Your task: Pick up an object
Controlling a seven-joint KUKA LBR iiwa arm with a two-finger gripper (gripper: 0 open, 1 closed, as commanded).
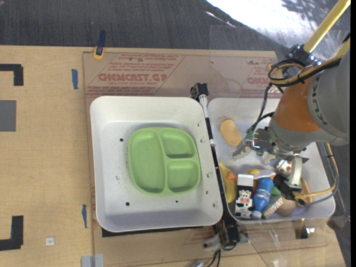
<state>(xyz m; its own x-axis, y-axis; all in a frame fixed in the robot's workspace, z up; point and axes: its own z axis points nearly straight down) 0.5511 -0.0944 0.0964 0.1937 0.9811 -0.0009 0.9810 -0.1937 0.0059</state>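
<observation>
A shallow white plastic bin [105,149] sits well to the left of the gripper [246,148]. A light green plastic plate with three compartments [164,160] lies flat in it, also well left of the gripper. The gripper hangs inside the second shallow white bin [239,111], near that bin's middle. Whether it is open or closed cannot be told from this slant, and nothing can be seen held in it. A tan oval object [230,131] lies just up and left of the gripper, near it but apart. Below the gripper several things crowd together at the bin's near end. A small white box with a dark face [245,180] is just beneath it. A black-and-white patterned block [243,202] lies lower still, and a blue plastic bottle [262,191] is down and to the right, beside the box. A tan rounded lump [286,207] sits farther right and lower. The grey arm with its orange band [295,115] rises up and to the right of the gripper
</observation>
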